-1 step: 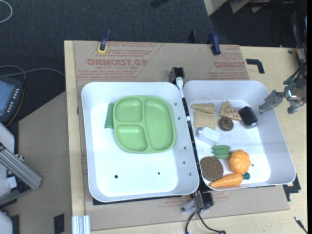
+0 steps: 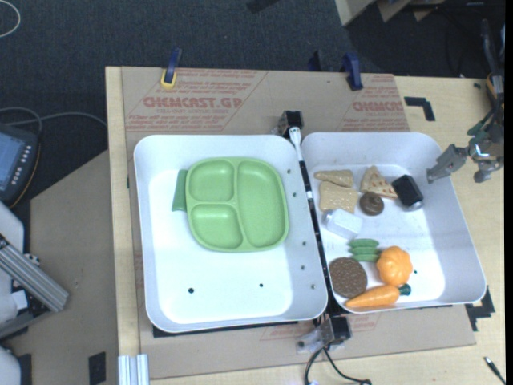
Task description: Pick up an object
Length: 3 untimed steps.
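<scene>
The right bin (image 2: 449,239) holds several toy foods. A tan cracker (image 2: 335,189), a pizza slice (image 2: 377,183), a black block (image 2: 407,192) and a round brown cookie (image 2: 371,204) lie at its far side. A white piece (image 2: 343,224), a green piece (image 2: 365,249), an orange pepper (image 2: 394,265), a carrot (image 2: 372,297) and a dark patty (image 2: 348,275) lie toward the front. My gripper (image 2: 465,165) hovers over the bin's far right rim, just right of the black block. It is open, with nothing between its fingers.
The left bin (image 2: 160,279) carries a green divided plate (image 2: 237,204) in its far half. A black divider strip (image 2: 305,207) runs between the bins. Clamps (image 2: 170,70) sit at the board's far edge.
</scene>
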Motion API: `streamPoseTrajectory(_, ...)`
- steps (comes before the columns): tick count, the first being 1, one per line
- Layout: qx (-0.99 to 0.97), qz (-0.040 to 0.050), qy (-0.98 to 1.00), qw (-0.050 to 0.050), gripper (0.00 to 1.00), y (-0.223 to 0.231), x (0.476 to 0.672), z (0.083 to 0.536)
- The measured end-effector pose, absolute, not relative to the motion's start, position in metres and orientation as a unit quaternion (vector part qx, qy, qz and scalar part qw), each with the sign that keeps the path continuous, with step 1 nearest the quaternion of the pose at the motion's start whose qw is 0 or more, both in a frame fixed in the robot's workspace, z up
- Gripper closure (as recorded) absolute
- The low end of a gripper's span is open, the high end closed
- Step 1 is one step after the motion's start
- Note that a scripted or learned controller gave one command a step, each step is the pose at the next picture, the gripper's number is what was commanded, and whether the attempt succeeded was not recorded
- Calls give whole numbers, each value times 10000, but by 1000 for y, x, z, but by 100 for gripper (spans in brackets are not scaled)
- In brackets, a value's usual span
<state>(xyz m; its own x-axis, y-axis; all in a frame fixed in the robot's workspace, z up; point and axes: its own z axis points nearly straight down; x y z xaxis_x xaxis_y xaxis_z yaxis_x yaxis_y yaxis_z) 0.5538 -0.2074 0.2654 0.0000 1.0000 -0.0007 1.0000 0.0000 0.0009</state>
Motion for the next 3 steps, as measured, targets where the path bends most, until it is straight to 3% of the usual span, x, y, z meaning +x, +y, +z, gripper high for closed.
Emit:
streamPoseTrajectory(1,7069,-13,7073,-28,0,-207,562,206)
streamPoseTrajectory(3,7069,-11,7073,-24,0,-192,558,111)
